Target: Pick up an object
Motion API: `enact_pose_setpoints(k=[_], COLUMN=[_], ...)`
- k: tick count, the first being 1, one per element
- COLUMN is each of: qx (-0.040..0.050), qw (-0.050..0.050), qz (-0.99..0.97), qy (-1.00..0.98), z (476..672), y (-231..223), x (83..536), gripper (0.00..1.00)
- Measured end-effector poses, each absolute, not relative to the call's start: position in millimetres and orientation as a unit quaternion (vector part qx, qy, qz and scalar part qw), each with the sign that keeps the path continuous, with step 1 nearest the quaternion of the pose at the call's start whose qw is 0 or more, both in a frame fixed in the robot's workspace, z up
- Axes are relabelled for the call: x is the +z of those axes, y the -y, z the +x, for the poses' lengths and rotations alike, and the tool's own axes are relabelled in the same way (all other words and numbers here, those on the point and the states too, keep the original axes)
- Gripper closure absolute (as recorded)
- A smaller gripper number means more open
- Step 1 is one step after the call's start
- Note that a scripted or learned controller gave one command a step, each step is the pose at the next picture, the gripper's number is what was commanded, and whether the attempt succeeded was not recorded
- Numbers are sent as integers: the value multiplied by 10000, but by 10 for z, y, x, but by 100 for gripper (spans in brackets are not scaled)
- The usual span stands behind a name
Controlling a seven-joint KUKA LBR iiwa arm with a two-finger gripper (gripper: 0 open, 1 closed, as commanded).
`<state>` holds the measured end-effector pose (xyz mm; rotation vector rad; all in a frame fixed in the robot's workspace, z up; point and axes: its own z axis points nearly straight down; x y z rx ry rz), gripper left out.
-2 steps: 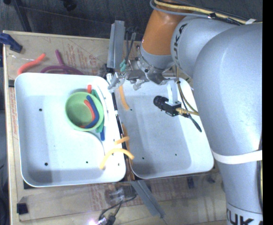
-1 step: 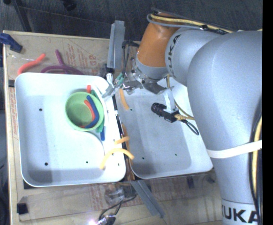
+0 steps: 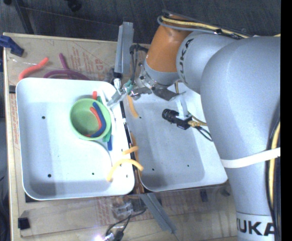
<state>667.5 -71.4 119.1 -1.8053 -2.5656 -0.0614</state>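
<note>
Arm reaching over the divide between two white bins, pincer (image 3: pixel 117 95) at the far right corner of the left bin (image 3: pixel 45 149).

The pincer's tips sit just beside a green bowl (image 3: pixel 88 118) holding blue and red pieces; whether they are wide or narrow, I cannot tell, and nothing shows between them. A yellow curved piece (image 3: pixel 120 165) lies over the left bin's near right rim, and a thin orange strip (image 3: pixel 132 107) lies at the far left of the right bin (image 3: pixel 176 159). "KUKA" reads in dark letters on the arm's base at the near right. Faint red print on the bench (image 3: pixel 86 56) is too blurred to read.
</note>
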Motion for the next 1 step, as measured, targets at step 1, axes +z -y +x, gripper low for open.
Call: enact_pose_setpoints(k=[1], qx=[-197], qw=[19], qz=[-5754], qy=[8176], z=[6675], y=[715], x=[1190], gripper=[0])
